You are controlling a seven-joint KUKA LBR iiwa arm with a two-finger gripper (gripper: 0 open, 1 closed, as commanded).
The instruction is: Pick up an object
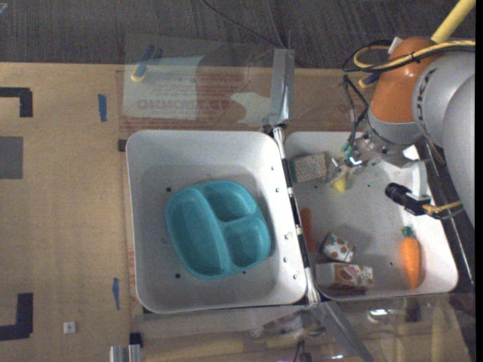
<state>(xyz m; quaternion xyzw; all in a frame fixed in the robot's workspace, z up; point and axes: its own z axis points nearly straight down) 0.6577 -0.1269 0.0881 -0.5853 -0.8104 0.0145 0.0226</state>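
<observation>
Grey arm's claw [349,159] hovers beside a yellow piece [340,182]; grip unclear, labels unreadable.

Enters from the right edge as a thick grey arm [453,96], sloping down and leftward. Carries an orange band [400,81] just above the wrist, at the upper right. Narrows below the band into a grey wrist section, tilted toward the lower left. Ends in a two-finger gripper [349,161], pointed down and left, low over the upper-left part of the right-hand bin [377,232]. Trails dark cables looping beside the orange band. Finger spacing too small and cluttered to make out.
</observation>
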